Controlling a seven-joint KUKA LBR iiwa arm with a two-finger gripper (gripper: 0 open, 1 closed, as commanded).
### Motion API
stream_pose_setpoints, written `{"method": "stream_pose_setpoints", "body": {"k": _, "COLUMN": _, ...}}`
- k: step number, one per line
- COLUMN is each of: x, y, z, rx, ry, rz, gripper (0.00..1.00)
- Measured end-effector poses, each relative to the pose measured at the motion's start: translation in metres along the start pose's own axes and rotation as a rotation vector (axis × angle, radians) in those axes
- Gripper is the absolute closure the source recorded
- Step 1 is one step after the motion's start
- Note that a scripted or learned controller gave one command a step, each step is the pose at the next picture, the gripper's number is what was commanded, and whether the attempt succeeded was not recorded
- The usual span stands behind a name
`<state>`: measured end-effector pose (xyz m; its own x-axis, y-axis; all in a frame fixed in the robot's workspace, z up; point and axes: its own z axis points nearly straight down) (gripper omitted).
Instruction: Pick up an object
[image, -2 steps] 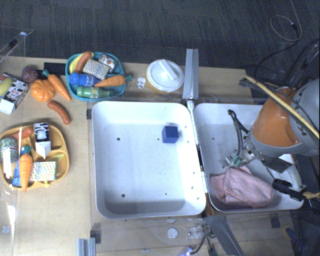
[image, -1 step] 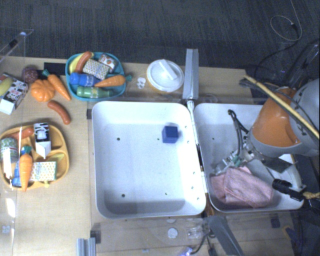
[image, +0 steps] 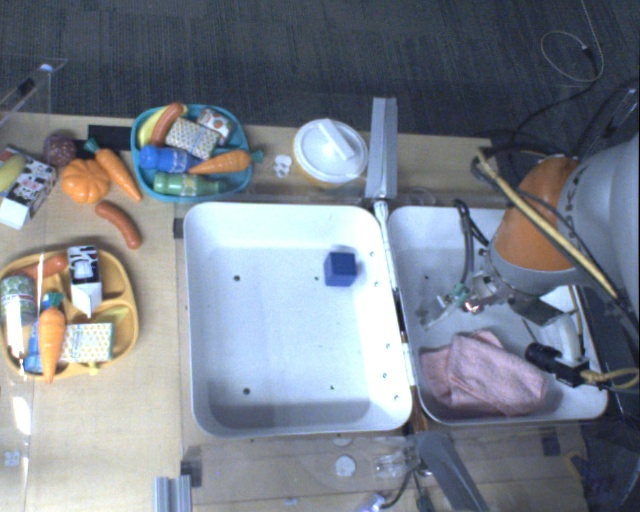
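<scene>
Pink crumpled cloth lies at the near edge of the right white bin, just below the gripper, whose fingers seem spread with nothing between them, though the view is poor there. Left white bin holds a small blue cube toward its far right. Beyond, a blue bowl holds toy food; its labels are unreadable.

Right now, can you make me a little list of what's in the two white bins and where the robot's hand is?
left bin: one blue cube, near the upper right corner
right bin: pink cloth, crumpled at the near edge
gripper: low inside the right bin, just above the pink cloth
held: nothing seen between the fingers
beside the bins: toy food on the bench, left side
</scene>
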<state>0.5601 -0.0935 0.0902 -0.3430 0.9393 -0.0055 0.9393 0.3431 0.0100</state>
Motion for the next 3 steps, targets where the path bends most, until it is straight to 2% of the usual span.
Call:
{"method": "stream_pose_setpoints", "body": {"k": 1, "x": 0.026, "y": -0.067, "z": -0.056, "rx": 0.008, "ry": 0.005, "rz": 0.076, "gripper": 0.00}}
{"method": "stream_pose_setpoints", "body": {"k": 2, "x": 0.021, "y": -0.064, "z": -0.003, "rx": -0.008, "ry": -0.003, "rz": 0.084, "gripper": 0.00}}
{"method": "stream_pose_setpoints", "body": {"k": 3, "x": 0.021, "y": -0.064, "z": -0.003, "rx": -0.008, "ry": -0.003, "rz": 0.084, "gripper": 0.00}}
